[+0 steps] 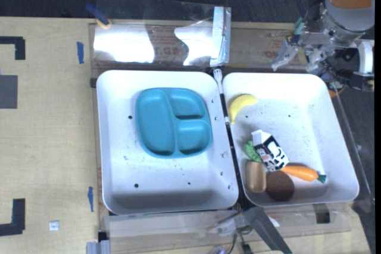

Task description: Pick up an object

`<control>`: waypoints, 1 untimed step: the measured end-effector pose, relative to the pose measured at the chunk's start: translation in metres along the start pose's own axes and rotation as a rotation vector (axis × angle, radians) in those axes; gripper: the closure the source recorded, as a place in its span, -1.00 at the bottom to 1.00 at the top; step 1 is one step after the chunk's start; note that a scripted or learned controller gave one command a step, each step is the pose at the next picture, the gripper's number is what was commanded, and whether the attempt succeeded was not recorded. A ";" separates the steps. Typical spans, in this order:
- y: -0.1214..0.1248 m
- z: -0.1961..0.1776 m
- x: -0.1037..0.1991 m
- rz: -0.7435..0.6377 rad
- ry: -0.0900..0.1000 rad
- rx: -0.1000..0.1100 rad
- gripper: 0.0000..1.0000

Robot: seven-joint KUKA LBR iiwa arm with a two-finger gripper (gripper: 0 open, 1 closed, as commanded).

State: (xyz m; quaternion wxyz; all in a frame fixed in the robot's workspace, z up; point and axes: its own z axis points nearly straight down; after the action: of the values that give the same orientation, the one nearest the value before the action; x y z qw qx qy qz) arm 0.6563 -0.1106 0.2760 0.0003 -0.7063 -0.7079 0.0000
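Observation:
The right bin (309, 98) holds several small objects. A yellow fruit (240, 106) lies against its left wall. Near the front sit a black-and-white carton (269, 152), a green piece (253, 151), a tan block (256, 176), a dark brown round lump (280, 185) and an orange carrot (301, 173). My gripper (299, 59) hangs above the bin's back right rim, well apart from all of them, open with nothing between its fingers.
The left bin (119, 175) holds a blue divided plate (174, 121). A clear plastic sheet (161, 38) stands behind the bins. Wooden bench surface (41, 146) stretches to the left.

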 end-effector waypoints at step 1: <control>0.009 0.096 0.046 -0.058 0.001 0.007 -1.00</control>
State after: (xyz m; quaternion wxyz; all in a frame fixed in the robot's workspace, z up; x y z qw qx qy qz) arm 0.6653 -0.0644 0.1805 0.0031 -0.6855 -0.7280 0.0022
